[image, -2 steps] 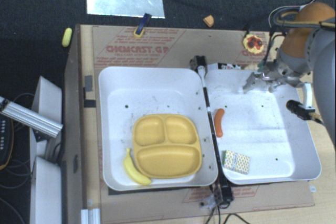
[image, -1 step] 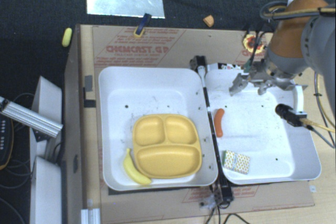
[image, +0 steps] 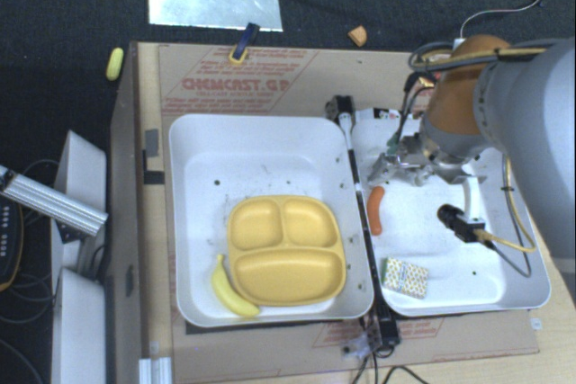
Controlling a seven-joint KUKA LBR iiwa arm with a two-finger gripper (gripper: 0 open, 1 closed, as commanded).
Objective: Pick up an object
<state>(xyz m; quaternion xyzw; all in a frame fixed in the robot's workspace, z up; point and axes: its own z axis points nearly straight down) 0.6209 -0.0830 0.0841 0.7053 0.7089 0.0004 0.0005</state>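
With its spread unclear, the end effector (image: 402,165) should descend squarely over the orange carrot (image: 375,209) beside the right bin's (image: 513,283) dividing wall.

- The desk (image: 270,76) is a flat tan board printed with red lettering, set over dark carpet.
- Two shallow white plastic bins lie on it side by side, touching along a black seam: the left bin (image: 202,157) and the right bin (image: 522,283).
- A small blue-and-yellow clip (image: 243,43) sits at the desk's far edge.
- Its near edge shows below both bins.
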